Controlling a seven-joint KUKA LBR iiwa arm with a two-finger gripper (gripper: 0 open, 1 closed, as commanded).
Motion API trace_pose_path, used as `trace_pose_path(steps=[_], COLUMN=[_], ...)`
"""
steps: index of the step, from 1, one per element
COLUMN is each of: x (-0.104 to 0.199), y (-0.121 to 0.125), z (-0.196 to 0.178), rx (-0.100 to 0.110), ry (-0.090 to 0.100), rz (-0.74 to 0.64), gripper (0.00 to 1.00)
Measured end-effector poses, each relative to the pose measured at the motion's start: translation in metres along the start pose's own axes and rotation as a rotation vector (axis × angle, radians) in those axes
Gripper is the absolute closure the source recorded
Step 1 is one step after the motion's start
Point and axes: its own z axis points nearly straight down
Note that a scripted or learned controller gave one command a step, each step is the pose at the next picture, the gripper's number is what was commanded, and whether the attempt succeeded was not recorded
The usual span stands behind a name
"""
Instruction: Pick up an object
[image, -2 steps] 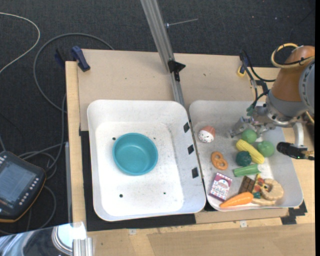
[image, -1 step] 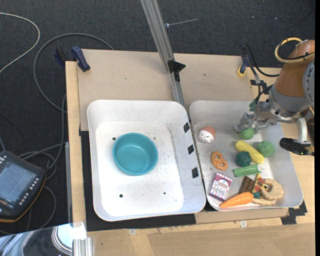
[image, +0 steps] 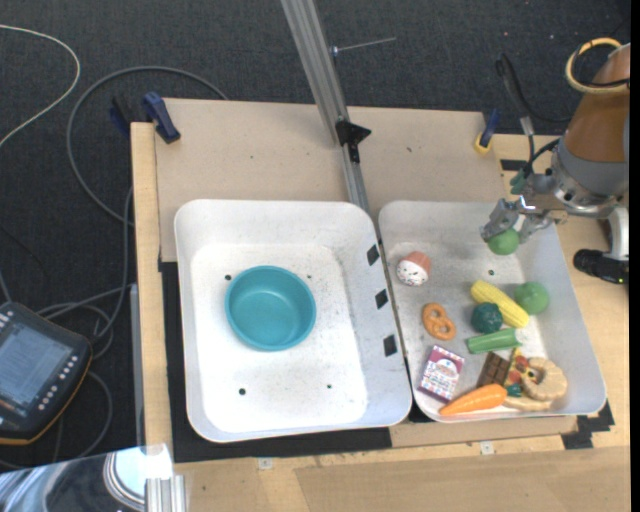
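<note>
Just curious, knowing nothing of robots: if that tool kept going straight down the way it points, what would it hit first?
Probably the small green ball at the tool tip; depth from this slanted view is unclear.

teal bowl (image: 270, 307), orange carrot (image: 475, 400), perhaps yellow corn (image: 499, 303)

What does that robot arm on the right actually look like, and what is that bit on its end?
The arm is a thick, rounded tube, orange-brown above and grey lower down by the wrist, with a yellow ring at its top edge. Thin dark cables run along it near the wrist. At its end sits a small silvery metal gripper made of little angular parts.
</note>
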Motion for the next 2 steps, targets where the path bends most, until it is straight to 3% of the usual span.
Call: trace_pose_path(steps=[2], x=[0.013], y=[0.014], z=[-0.099], rx=[0.000], ry=[0.000], rz=[0.000], gripper=[1.00])
